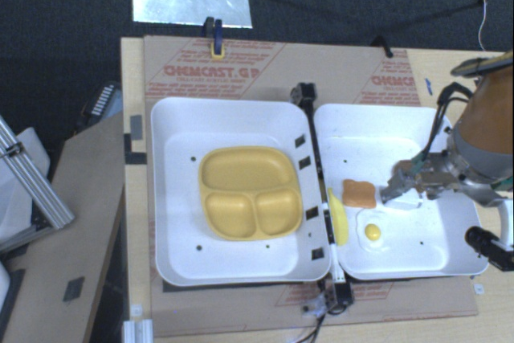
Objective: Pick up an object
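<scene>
The gripper (pixel 395 190) hovers just right of the toast piece (pixel 359 193), jaws seemingly apart, gripping nothing.

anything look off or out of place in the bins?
One thing: the yellow banana-like piece lies tilted against the right bin's left wall by the divider, not flat on the floor. The toast slice and fried egg lie flat; the yellow divided plate sits level in the left bin. No spills or damage.

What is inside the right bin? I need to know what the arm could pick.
In the right bin: an orange-brown piece, a fried egg, a yellow item at its left wall, and the gripper. The arm hides the right edge.
</scene>
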### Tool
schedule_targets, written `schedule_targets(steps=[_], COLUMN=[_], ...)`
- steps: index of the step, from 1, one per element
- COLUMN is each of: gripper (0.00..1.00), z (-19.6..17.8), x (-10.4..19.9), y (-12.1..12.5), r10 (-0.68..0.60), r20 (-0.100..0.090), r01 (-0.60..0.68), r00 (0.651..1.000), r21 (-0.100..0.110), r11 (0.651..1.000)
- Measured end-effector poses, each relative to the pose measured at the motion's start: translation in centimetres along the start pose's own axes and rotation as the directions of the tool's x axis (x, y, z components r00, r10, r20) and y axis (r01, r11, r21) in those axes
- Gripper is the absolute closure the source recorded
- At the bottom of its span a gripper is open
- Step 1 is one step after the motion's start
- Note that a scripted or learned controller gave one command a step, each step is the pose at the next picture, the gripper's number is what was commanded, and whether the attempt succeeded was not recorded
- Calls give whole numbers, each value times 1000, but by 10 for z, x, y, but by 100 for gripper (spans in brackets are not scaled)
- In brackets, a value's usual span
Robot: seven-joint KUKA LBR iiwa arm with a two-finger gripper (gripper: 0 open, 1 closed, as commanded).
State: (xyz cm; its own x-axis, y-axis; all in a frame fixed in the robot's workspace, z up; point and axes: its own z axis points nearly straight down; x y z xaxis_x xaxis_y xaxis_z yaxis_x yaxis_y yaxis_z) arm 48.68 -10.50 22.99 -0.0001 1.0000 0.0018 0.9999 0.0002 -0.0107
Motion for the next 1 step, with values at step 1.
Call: schedule_targets(steps=[1], gripper=[0], z=[-6], x=[0], y=[2], r10=[-3], r20=[2], r01=[3], r00=[1000], r21=[-13], r11=[1000])
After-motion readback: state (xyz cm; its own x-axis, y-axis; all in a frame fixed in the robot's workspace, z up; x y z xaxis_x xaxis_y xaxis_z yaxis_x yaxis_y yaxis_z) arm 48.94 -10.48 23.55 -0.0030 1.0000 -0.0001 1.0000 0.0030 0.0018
